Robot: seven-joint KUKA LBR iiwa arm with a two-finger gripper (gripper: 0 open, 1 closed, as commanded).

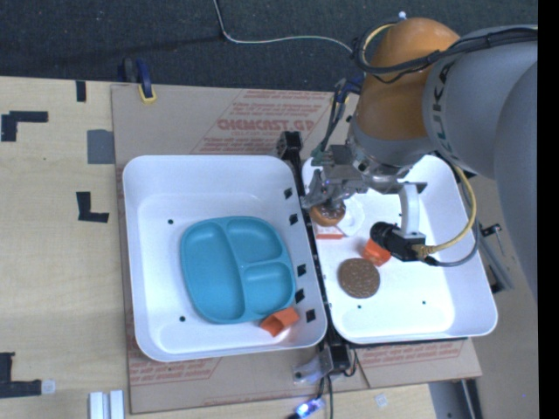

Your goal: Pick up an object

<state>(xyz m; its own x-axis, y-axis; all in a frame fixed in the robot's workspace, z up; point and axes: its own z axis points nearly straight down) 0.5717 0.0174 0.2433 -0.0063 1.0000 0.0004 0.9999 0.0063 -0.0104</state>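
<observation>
objects for picking lie in both white bins, and i take the black divider (301, 225), where the two bins meet, as my landmark. far to the left of the divider stands the left bin (144, 190). inside it a blue plate (238, 267) with three compartments lies flat, its right edge near the divider. just below the lower right corner of the plate, close to the divider on its left side, rests a small orange block (279, 322), touching or almost touching the plate rim.

right of the divider is the right bin (454, 312). the gripper (329, 201) is low in this bin, just beside the divider at its upper part, over a small brown and orange thing (328, 216) that sits under the fingertips. i cannot tell how the fingers stand, and i cannot tell if the thing is between them. further right and lower from the divider lies a round brown disc (359, 278), flat on the bin floor. just above the disc, to its right, is a small orange piece (376, 251), touching a black part of the arm's equipment (397, 239). the grey arm with the orange band (402, 68) comes in above the right bin.
</observation>
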